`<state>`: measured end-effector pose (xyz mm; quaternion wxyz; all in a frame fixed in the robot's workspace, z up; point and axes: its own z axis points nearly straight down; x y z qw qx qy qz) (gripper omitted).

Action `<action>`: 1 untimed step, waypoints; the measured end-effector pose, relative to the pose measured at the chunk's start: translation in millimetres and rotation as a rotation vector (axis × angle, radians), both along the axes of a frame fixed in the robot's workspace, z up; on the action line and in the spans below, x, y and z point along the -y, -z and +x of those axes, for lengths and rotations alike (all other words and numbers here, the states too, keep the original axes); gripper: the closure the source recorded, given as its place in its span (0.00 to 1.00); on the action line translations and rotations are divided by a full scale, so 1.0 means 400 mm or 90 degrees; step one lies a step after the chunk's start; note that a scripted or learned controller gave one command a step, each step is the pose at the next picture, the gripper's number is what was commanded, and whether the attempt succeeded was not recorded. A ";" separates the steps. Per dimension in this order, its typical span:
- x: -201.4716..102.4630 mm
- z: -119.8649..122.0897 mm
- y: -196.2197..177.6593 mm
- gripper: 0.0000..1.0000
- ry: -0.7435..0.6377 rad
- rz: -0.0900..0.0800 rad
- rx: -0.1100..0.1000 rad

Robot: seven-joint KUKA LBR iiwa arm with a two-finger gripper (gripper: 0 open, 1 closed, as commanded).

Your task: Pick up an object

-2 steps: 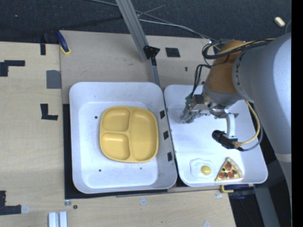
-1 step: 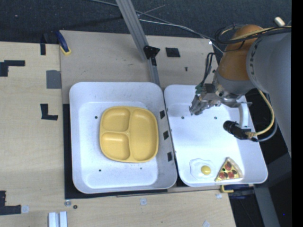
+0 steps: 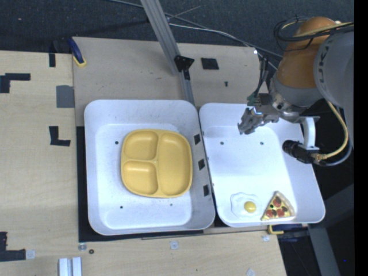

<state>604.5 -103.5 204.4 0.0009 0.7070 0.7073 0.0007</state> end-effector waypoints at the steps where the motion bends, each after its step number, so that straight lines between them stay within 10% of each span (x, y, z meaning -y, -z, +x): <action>1: -0.001 0.001 -0.038 1.00 -0.001 0.000 -0.001</action>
